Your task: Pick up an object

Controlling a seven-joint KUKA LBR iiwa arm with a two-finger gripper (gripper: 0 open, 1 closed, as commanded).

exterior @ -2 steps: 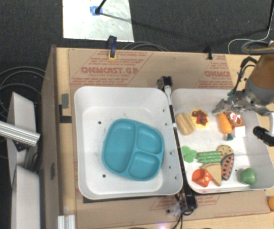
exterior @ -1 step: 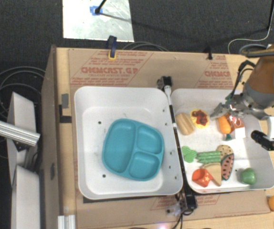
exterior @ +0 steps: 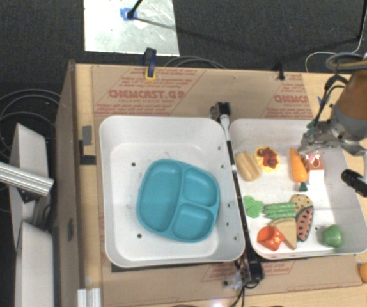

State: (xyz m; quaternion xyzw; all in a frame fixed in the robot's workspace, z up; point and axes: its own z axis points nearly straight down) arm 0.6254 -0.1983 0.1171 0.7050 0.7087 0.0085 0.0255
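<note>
Tool (exterior: 312, 147) above glossy tapered carrot (exterior: 297, 164)

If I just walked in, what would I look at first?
Probably the big blue plate with three sections, sitting alone in the left bin. Next, the bright toy food piled in the right bin, like the orange carrot and the watermelon slice, with the robot arm above them.

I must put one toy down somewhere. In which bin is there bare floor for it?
Left bin: bare floor rings the blue divided plate, widest along the far wall. Right bin: bare far strip above the bread roll and carrot; its near half is crowded with toy food.
</note>
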